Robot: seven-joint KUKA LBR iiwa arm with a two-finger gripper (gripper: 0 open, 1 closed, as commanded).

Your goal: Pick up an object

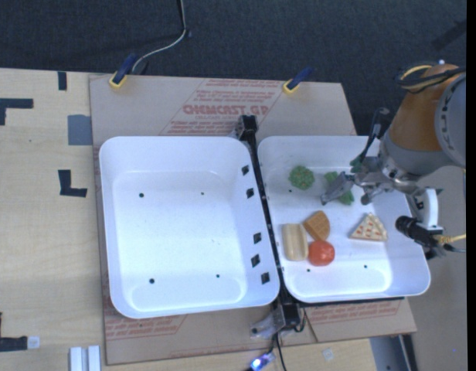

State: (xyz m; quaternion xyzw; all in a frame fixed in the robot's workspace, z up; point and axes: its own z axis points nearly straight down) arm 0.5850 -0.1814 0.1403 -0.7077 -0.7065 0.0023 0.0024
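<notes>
The right bin (408, 284) holds several toy foods: a green broccoli floret (302, 178), a second small green piece (344, 196), an orange bread slice (317, 225), a tan bun (294, 241), a red tomato (321, 253) and a pizza wedge (368, 229). My gripper (350, 194) hangs low over the upper right part of this bin with its two dark fingers spread open. The small green piece lies just at the left finger (333, 191), partly hidden by it. Nothing is seen lifted between the fingers.
The left bin (114, 207) stands beside the right one, with a black divider clip strip (257, 207) along their shared edge. The arm's orange band (419, 114) rises at the right. Both bins rest on a cardboard sheet (222, 107).
</notes>
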